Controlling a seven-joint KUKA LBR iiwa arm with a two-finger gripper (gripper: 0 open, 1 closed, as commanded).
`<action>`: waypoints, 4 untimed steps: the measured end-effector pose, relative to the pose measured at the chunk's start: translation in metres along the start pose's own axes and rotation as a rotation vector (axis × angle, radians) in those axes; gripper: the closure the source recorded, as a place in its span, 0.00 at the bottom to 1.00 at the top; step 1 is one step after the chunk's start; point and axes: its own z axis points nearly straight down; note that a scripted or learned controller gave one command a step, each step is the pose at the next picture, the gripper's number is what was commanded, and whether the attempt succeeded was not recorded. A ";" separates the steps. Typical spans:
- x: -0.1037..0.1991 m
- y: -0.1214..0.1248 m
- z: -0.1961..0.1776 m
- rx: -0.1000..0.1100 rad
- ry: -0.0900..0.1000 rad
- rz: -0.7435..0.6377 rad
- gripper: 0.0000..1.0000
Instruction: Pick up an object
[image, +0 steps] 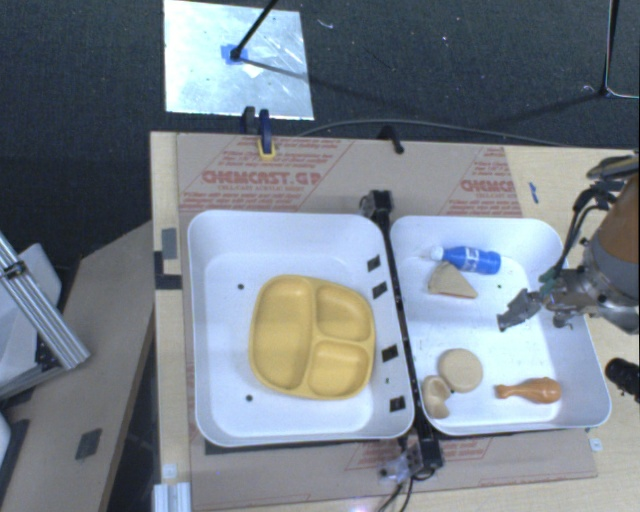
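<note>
Far left: pale bench surface, smooth, with a ribbed aluminium rail lying aslant. Beyond, dark textured carpet and a shiny metal floor plate.

Under the bins, a cardboard-brown sheet with red lettering; blue-and-yellow clamp at its far edge.

Left bin: shallow, glossy white plastic, rounded corners. Inside, a matte yellow divided plate, rounded-square, three compartments, lying flat and slightly rotated near the middle.

Black clips down the seam between the bins.

Right bin: same white plastic. At the far side, a small blue bottle with white cap, lying on its side. Just beside it, nearer the camera, a tan wedge shaped like a slice of bread or cheese. At the near edge, a small beige cup-like piece touching or almost touching a round tan disc, biscuit-like. To the right of these, an orange-brown drumstick-shaped toy, smooth, lying flat with narrow end to the left.

Claw: dark grey metal, reaching in from the right over the right bin's middle, above bare white floor. Nothing between the fingers; whether spread or closed, cannot tell. Wedge and bottle well to its upper left, disc below left, drumstick nearest, just below, none touching.

Grey arm with cabling at the right edge.
</note>
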 end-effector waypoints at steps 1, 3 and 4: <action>0.000 0.003 -0.006 -0.011 -0.002 -0.003 0.00; -0.006 0.021 0.101 -0.009 -0.001 -0.001 0.00; -0.006 0.021 0.137 -0.009 -0.001 -0.001 0.00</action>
